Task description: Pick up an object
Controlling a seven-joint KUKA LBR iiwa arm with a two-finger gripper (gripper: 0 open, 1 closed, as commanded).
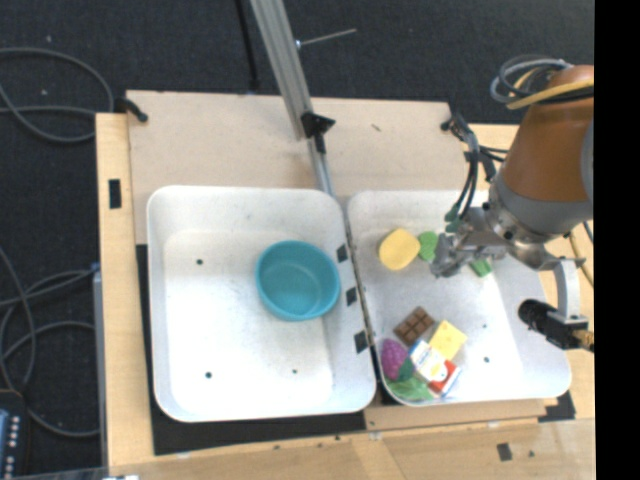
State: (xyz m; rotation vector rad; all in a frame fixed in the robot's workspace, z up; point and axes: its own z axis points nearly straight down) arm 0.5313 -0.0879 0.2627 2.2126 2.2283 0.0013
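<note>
Taking the round teal plastic bowl (297,280) as landmark, it is seen resting in the left shallow white bin (200,368), slightly right of that bin's middle. Nearest the camera, to the lower right of the bowl, a small clear dish (400,393) is set in the front left corner of the right shallow white bin (520,358). A magenta lumpy toy (393,354) with a green piece (405,372) under it, a yellow block (446,339) and a red and white packet (436,367) are piled in the dish, touching one another. A brown chocolate-bar toy (413,323) lies just behind the pile, to the right of the bowl.

Further back and to the right of the bowl, a yellow rounded toy (399,249) lies on the right bin's floor. Just beside it, on the side away from the bowl, green pieces (428,245) are partly covered by the claw (447,264), which is lowered over them. Whether the claw is spread or pressed together cannot be told, and nothing can be seen between its fingers. The grey arm with the orange band (550,158) is seen above the claw, far right of the bowl.

Behind the bowl, a slanted metal rail (285,58) is seen rising from the pale wooden desk (220,138).
</note>
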